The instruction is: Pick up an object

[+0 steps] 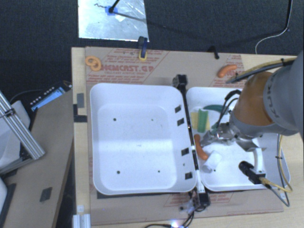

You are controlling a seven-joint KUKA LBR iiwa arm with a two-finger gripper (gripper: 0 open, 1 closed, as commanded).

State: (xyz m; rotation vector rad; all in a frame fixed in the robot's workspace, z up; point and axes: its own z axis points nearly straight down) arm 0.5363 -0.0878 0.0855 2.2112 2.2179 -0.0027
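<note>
Where end effector (207, 139) hovers, grip unclear, slim orange object (201, 151), perhaps carrot-like.

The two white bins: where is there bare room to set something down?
The left bin has a bare floor from wall to wall. The right bin is crowded: a green block, an orange piece, a white piece and the gripper cluster near the divider.
</note>
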